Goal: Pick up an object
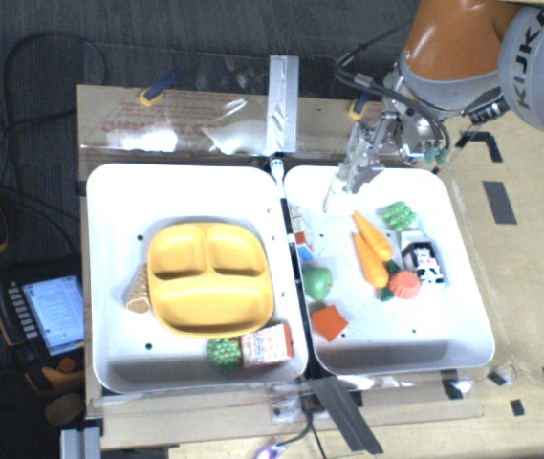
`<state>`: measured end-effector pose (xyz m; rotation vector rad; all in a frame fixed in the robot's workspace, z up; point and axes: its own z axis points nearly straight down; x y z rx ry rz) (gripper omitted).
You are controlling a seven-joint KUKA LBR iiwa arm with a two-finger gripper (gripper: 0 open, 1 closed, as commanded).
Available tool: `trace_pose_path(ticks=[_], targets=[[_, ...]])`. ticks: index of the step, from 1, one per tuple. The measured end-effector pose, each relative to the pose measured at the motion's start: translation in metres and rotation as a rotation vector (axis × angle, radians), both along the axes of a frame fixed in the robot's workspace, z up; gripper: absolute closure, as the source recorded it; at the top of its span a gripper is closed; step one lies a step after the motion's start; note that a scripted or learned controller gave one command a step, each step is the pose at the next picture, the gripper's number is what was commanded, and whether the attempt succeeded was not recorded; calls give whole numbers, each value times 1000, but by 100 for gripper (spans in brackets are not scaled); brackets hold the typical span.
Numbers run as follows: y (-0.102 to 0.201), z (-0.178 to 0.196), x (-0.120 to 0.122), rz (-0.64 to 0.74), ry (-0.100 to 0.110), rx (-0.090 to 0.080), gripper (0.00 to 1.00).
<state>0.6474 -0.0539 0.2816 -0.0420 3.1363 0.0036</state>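
We see the grey arm with its orange band (pixel 453 22) cut off by the top and right edges of the camera view, and the two-finger gripper (pixel 353 175) hangs over the far left corner of the right shallow white bin (pixel 477 328); its pale fingers blur against the white floor, so we cannot tell how they stand, and nothing can be made out between them. A small item with red and blue marks (pixel 300 240) against that bin's left wall is too small to identify. In the right bin lie two orange carrots (pixel 372 247) side by side, a green bumpy vegetable (pixel 400 215) just beyond them, a black and white cow-patterned carton (pixel 423 261) to their right, a red tomato (pixel 404 286) touching the nearer carrot's tip, a green apple (pixel 317 281) near the left wall, and an orange-red block (pixel 329 322) nearer the front. The left shallow white bin (pixel 109 199) holds a yellow plastic divided plate (pixel 209 280), which partly hides a tan waffle cone (pixel 139 293) at its left edge; at the front sit a green knobbly ball (pixel 222 353) and a red and white box (pixel 267 345), touching each other.
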Motion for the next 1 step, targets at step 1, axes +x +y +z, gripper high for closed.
trace_pose_path(ticks=[1], targets=[[1, 10, 1, 1, -5, 0, 100]])
